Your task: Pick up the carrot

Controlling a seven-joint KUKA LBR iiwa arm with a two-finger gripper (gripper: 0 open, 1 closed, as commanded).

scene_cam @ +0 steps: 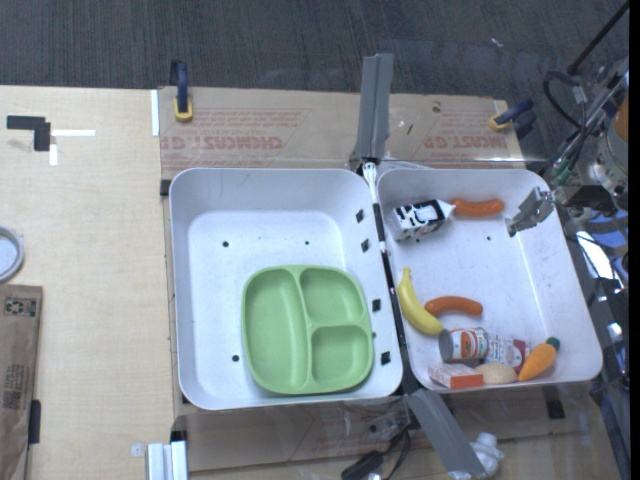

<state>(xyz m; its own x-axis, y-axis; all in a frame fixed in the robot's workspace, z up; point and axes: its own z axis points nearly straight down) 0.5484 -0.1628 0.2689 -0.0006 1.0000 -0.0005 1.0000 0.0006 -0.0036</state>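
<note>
The carrot (538, 359), orange with a green top, lies in the front right corner of the right bin (560, 258), tilted against the bin wall. My gripper (527, 213) hangs at the right bin's far right side, well behind the carrot and apart from it. Nothing shows in its grasp. The arm comes in from the right edge of the view.
Beside the carrot lie a can (480, 346), a pale egg-like item (496, 373) and a red-white packet (455, 376). A banana (415, 306) and two sausages (453, 306) (478, 207) lie farther left and back. The left bin holds a green divided plate (308, 328).
</note>
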